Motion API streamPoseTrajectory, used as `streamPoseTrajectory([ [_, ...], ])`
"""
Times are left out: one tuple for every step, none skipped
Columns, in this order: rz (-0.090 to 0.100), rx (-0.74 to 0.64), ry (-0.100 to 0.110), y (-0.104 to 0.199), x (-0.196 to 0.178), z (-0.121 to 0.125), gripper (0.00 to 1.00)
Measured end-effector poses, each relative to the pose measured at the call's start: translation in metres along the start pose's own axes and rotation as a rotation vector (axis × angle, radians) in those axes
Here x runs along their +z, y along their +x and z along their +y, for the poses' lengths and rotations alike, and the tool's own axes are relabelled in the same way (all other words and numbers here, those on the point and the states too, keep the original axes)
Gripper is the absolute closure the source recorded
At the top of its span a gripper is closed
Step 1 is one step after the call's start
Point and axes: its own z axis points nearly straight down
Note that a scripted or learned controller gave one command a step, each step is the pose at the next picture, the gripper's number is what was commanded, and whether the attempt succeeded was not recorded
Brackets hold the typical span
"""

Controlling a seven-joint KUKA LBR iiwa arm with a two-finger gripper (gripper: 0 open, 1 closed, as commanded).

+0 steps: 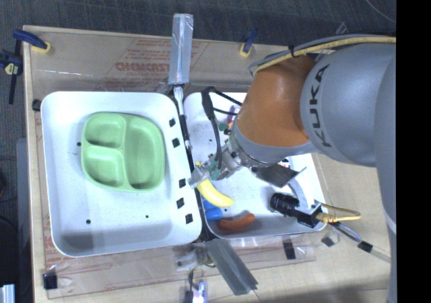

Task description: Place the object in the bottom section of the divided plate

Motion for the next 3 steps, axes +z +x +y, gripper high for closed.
streamPoseTrajectory([
  [0.001,-0.441,0.002,0.026,0.038,0.013,1.0],
  [-0.001,-0.394,0.0,0.024,0.008,0.096,1.0],
  [-0.001,-0.394,0.0,0.024,0.008,0.096,0.0],
])
